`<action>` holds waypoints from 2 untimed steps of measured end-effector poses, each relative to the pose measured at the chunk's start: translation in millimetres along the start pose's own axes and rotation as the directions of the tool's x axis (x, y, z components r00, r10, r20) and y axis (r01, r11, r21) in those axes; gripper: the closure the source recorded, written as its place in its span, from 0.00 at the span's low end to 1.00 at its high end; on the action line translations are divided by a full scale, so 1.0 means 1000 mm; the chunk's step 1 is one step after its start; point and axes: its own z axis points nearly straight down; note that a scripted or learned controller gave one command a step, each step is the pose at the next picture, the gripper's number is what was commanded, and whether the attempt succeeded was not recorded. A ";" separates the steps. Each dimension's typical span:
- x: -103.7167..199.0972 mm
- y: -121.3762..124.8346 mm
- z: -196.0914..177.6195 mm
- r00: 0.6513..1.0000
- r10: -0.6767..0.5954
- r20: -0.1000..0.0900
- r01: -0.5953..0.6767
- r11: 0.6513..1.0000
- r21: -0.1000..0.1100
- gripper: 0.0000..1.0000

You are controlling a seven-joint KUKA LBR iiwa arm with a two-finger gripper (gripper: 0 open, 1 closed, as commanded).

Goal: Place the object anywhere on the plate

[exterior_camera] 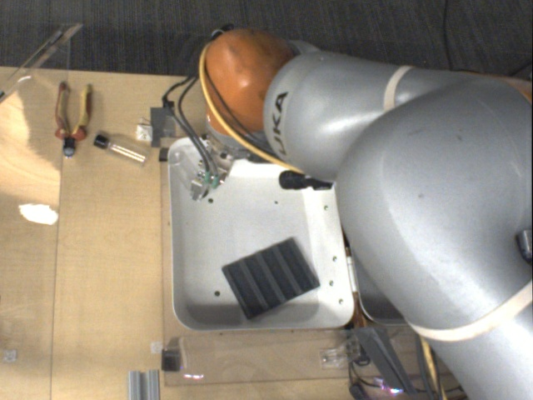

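claw (202,182): seen at the upper left corner of the white bin (191,307), below the orange band (241,77) of the grey arm (400,182); its fingers are hidden among cables and small metal parts, so whether it is open or shut, or has hold of anything, cannot be told. dark ribbed rectangular object (271,277): lies flat on the bin floor toward the lower right, turned at a slant, well apart from the claw. arm: large, crossing the right half of the view and covering most of the second bin (375,311). worktop (100,290): pale wood, bearing red-handled pliers (72,115) at upper left and, just beside them, a small clear vial with a dark cap (121,147).
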 end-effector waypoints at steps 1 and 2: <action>0.004 0.010 -0.049 0.981 -0.193 0.000 0.193 0.981 -0.004 1.00; 0.001 0.005 -0.183 0.935 -0.355 0.003 0.355 0.935 -0.004 1.00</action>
